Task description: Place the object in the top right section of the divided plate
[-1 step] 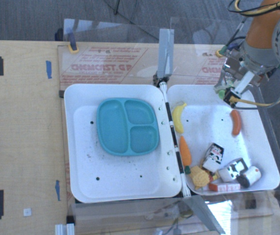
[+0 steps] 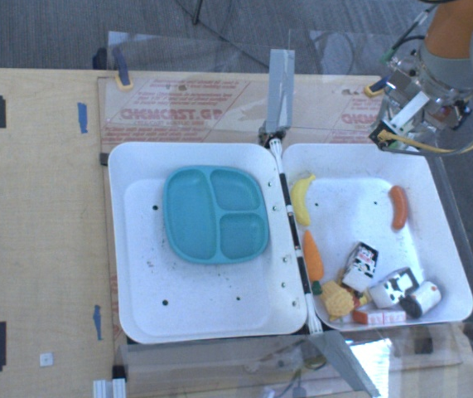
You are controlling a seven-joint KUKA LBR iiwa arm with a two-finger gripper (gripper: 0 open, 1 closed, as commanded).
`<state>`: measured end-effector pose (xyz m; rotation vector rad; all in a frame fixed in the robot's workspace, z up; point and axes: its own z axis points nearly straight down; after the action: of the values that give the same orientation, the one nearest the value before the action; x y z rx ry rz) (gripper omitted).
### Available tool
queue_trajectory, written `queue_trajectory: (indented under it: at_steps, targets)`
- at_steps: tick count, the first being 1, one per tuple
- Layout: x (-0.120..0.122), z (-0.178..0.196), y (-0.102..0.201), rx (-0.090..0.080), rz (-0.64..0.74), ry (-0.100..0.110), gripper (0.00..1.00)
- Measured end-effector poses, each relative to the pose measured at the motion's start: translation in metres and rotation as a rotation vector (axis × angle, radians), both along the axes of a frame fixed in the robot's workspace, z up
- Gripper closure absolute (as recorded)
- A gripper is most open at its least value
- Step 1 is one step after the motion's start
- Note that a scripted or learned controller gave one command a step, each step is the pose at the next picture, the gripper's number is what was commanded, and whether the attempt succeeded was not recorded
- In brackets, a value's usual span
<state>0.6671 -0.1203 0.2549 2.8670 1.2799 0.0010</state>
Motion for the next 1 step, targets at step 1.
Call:
queue_trajectory:
  at_steps: [1]
  targets:
    - [-0.0389,-0.0313,0.0646,0.003,-0.126,0.006,1.0]
